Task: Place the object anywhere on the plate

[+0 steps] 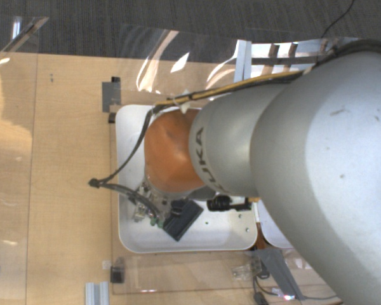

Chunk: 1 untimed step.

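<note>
Object and jaws hidden under arm (292, 145).

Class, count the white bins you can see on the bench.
2. One white bin lies under the arm at centre; a second bin's corner shows beside it to the right. The arm hides most of both.

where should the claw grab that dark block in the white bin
From above, likely across the narrow width of the dark block: it lies flat and diagonal in the bin, with bare floor along its lower-right side.
</note>
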### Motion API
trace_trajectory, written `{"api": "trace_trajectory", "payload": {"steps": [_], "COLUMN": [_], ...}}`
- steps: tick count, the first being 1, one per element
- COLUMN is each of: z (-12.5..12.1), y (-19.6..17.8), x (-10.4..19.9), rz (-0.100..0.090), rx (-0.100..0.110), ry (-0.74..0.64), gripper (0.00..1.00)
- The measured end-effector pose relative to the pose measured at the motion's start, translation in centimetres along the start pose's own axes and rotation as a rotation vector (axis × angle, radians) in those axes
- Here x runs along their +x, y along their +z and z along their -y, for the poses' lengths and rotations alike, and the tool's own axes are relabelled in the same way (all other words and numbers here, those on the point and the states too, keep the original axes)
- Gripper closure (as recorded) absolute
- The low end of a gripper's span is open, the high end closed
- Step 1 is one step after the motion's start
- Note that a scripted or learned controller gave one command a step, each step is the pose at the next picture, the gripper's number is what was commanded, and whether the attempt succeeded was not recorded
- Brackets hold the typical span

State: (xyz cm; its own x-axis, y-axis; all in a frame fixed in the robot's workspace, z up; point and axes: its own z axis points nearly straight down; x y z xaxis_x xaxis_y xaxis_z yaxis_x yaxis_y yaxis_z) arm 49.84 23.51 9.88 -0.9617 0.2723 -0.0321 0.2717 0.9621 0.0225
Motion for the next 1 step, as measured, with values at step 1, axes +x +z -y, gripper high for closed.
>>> {"api": "trace_trajectory", "payload": {"steps": [1], "z": [0.14], "y": [-1.49], "x": [0.92], "rz": [-0.029], "rx": [0.009], "ry": [-0.437], "gripper": [1.0]}}
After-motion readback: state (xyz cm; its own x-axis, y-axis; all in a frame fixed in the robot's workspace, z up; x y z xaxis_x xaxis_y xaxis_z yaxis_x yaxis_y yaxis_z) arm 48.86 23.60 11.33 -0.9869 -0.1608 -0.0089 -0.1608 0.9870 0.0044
